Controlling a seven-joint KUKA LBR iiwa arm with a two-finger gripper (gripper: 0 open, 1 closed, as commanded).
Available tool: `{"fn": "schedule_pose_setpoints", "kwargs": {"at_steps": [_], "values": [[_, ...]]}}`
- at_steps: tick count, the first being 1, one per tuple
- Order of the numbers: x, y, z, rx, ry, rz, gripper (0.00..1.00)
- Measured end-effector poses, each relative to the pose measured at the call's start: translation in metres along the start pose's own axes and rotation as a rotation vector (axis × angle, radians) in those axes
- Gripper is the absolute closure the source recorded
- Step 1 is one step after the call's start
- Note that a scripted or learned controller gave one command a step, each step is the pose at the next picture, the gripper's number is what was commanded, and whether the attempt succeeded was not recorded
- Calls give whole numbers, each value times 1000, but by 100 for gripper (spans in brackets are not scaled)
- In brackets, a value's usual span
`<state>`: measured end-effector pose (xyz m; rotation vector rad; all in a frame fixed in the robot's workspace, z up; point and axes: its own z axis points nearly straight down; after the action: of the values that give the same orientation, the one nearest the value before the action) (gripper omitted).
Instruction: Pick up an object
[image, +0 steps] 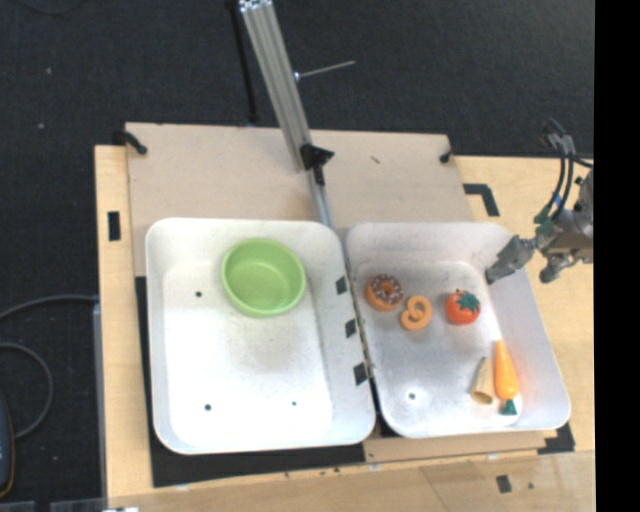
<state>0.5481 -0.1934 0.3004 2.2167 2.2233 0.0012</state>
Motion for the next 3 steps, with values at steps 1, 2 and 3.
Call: {"fn": "schedule_pose_setpoints", "kwargs": {"at_steps": [1,2,3], "values": [[0,0,0,0,1,0,0],[2,-2,62,6,0,2,0],[-8,-3,121,7,0,4,0]]}}
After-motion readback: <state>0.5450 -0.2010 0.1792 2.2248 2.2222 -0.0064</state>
